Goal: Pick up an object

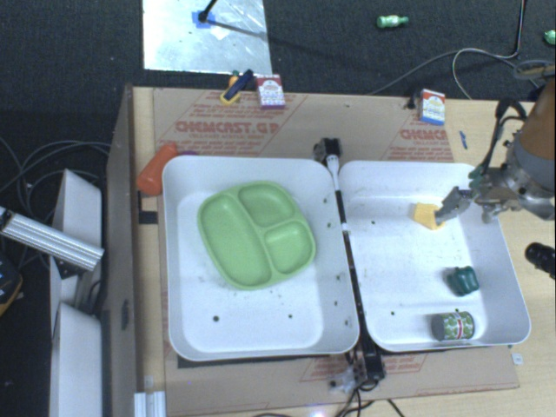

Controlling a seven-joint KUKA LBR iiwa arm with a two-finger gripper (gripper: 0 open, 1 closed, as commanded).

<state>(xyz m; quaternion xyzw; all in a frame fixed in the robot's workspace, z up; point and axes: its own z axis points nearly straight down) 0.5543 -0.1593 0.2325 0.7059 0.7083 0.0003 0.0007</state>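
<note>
Jaws on the gripper (445, 208) sit blurry beside one yellow block (425, 216), can't tell their state; one green divided plate (255, 234), two bins.

A plate (256, 234) lies in the left bin (195, 337); the right bin (391, 320) holds a block (425, 216), a can (453, 325) and a toy (462, 280).

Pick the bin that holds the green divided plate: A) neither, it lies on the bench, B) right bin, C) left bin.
C: the green divided plate lies flat inside the left bin, while the right bin holds small items such as the yellow block.
</note>
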